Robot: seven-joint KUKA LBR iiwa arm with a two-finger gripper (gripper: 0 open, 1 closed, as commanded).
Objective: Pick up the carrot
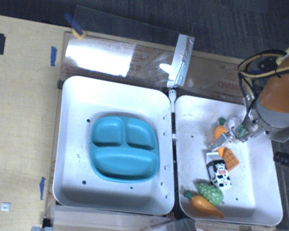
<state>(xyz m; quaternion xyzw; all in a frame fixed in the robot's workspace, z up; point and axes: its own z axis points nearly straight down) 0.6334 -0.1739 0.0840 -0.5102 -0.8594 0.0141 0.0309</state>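
Note:
An orange carrot (206,205) with a green end lies at the front edge of the right bin (265,213), pointing right. A second small orange piece with a green stem (219,132) lies toward the back of the same bin. My gripper (233,134) hangs low over the bin, right beside that small orange piece and touching or nearly touching its right side. The carrot at the front is well apart from the gripper. The gripper's body hides what lies under it.
A bumpy green vegetable (210,193) rests against the front carrot. An orange packet (229,159) and a black-and-white item (221,175) lie mid-bin. The left bin (72,128) holds a blue divided plate (124,148). A metal divider (180,63) stands behind the bins.

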